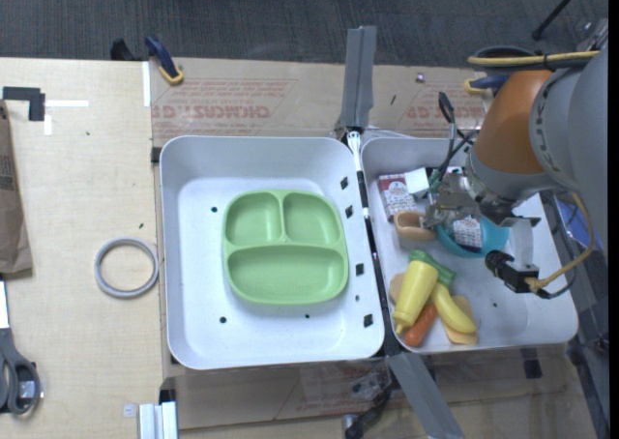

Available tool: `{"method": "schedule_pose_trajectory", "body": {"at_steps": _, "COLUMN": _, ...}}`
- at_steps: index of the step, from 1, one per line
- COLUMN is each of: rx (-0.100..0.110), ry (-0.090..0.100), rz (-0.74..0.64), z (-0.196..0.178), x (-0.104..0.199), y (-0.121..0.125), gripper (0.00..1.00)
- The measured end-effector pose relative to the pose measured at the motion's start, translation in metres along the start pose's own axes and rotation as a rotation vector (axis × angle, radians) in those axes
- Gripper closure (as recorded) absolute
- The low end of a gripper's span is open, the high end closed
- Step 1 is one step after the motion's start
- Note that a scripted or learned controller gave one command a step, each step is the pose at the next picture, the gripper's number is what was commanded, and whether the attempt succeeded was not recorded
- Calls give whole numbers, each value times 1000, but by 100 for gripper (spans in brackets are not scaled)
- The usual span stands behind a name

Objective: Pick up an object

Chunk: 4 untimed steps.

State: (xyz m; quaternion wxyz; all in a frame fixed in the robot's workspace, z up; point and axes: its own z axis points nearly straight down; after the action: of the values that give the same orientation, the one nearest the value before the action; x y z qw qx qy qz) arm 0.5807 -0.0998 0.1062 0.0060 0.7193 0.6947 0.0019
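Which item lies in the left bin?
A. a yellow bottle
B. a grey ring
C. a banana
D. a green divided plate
D: the green divided plate sits in the left bin; the yellow bottle and banana lie in the right bin, and the grey ring lies on the bench outside the bins.

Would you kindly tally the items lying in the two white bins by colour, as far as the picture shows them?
Green: 1, a divided green plastic plate in the left bin
Yellow: 2, a yellow bottle-shaped toy and a yellow banana
Orange: 1, an orange carrot
Red: 1, a red and white packet
Blue: 1, a blue bowl, partly hidden by the arm
Total: 6
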Motion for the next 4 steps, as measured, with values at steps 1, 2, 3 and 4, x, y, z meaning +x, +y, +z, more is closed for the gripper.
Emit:
{"method": "schedule_pose_trajectory", "body": {"at_steps": 1, "rx": 17, "ry": 5, "rz": -88, "z": -83, "x": 67, "y": 19, "gripper": 100}}
{"method": "schedule_pose_trajectory", "body": {"at_steps": 2, "rx": 17, "ry": 4, "rz": -146, "z": -100, "x": 67, "y": 56, "gripper": 100}}
{"method": "schedule_pose_trajectory", "body": {"at_steps": 3, "rx": 23, "ry": 2, "rz": -148, "z": -105, "x": 67, "y": 56, "gripper": 100}}
{"method": "schedule_pose_trajectory", "body": {"at_steps": 4, "rx": 16, "ry": 5, "rz": -190, "z": -121, "x": 48, "y": 78, "gripper": 100}}
